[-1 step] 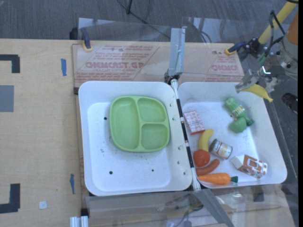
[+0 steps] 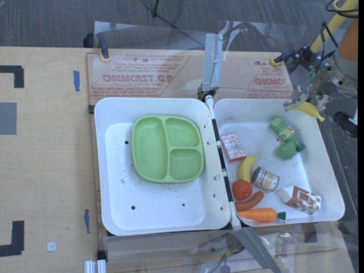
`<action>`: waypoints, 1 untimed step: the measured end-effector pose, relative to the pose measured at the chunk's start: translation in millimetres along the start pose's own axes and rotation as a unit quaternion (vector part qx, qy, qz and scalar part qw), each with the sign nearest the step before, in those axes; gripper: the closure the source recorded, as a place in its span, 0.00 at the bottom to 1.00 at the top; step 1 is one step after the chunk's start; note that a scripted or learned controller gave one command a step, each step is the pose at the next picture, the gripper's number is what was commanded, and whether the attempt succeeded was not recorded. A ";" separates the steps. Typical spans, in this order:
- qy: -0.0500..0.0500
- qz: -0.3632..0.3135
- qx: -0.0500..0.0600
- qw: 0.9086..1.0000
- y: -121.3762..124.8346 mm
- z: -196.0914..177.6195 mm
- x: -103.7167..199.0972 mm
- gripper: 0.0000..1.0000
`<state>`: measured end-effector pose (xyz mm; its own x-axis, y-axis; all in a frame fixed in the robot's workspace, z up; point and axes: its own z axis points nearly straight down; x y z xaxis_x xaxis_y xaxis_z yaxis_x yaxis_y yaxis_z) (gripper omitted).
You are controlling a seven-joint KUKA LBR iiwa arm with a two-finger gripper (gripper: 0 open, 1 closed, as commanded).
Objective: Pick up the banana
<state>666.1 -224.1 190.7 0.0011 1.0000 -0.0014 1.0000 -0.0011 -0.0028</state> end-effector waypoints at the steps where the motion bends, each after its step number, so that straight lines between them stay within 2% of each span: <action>1: 0.000 -0.015 -0.001 1.000 0.8 -33.5 14.9 0.00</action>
<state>667.0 -209.1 224.2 -0.0280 0.9996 -0.0022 0.9996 0.0280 -0.0009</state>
